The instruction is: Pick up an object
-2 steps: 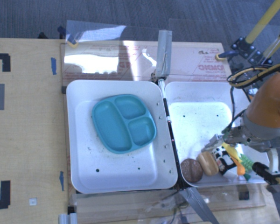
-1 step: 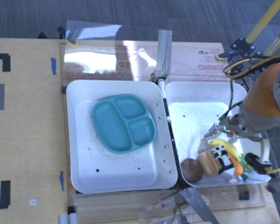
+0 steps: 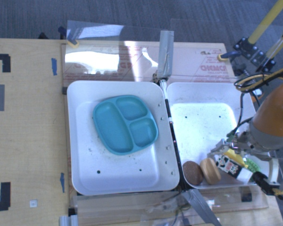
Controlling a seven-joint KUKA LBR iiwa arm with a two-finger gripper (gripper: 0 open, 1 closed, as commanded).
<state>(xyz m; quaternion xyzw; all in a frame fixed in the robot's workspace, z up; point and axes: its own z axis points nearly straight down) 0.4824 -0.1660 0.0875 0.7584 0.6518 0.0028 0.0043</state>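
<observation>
- Two white bins: the left bin (image 3: 80, 140) holds one blue divided plate (image 3: 126, 124).
- Right bin (image 3: 203, 95), lower right: two brown rounded objects (image 3: 202, 171).
- Gripper (image 3: 232, 147) above them; grip unclear, can't tell.

My worktop (image 3: 28, 126) is pale wood, marked with black squares (image 3: 1, 62) and bits of blue tape (image 3: 54, 66). Beyond its far edge I see grey carpet floor (image 3: 132, 6). A clear sheet (image 3: 113, 55) stands along the back and throws bright glare from overhead light. A grey post (image 3: 165, 53) rises at its middle. A yellow rod (image 3: 271, 15) slants at the upper right.
</observation>
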